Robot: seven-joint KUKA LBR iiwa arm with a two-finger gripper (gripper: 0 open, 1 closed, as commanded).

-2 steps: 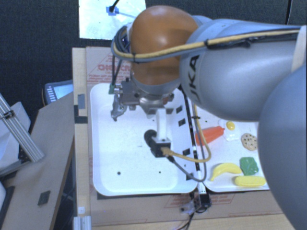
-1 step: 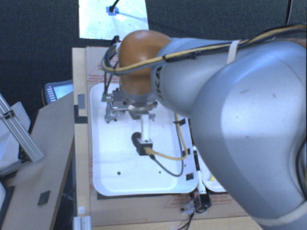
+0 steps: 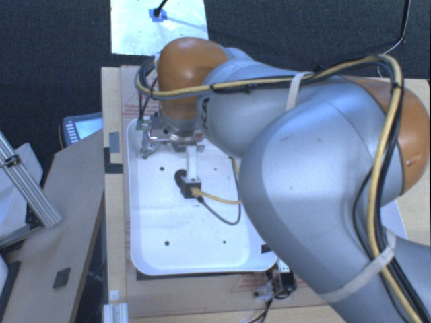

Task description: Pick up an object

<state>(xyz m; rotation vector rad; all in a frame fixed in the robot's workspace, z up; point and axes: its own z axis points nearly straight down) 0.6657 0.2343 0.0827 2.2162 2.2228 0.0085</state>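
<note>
Over the far end of the left bin [image 3: 161, 247], in the camera view, the claw [image 3: 167, 140] hangs low beneath the orange band [image 3: 185, 62], close to the bin's far wall and its left rim. Whether the claw is wide or narrow cannot be told from this angle, and nothing can be seen held in it. The stretch of bin floor around it is plain white. Where an object lies cannot be told either: the grey arm [image 3: 323, 180] sweeps in from the right and covers the right bin and much of the surface [image 3: 113, 200].

The likeliest failure from here is a grasp on nothing. With bare floor beneath the claw, a close at this spot would probably catch only air. A second risk is contact: the claw sits near the far wall, so a further drop or a drift leftward could knock the rim or press into the floor and shift the bin on the surface. A third is blindness: with the arm masking so much, an object nudged aside in the covered area could go unnoticed.
</note>
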